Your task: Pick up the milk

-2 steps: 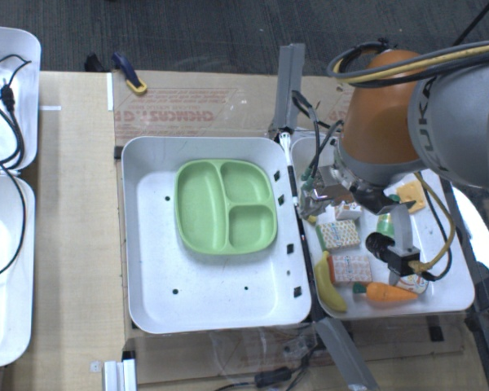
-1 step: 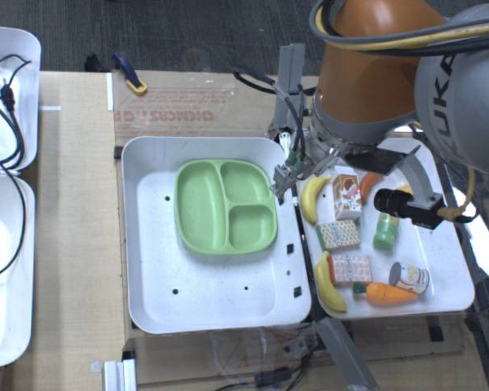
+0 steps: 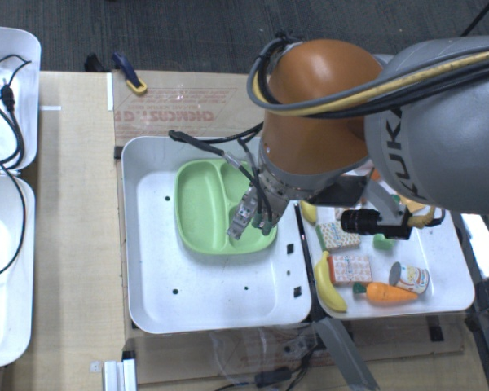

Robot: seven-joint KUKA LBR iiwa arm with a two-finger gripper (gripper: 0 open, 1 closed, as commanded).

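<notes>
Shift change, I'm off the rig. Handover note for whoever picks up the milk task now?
Gripper: over the green plate in the left bin, nothing visibly held; finger state unclear.
Milk: probably the small carton in the right bin, between the banana and the carrot; label too small to confirm.
Done: no pick yet.
Left: move to the right bin, grasp, lift.

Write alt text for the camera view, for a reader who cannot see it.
The gripper hangs over a green divided plate in the left bin. Toy foods, including a banana and a carrot, lie in the right bin.
</notes>
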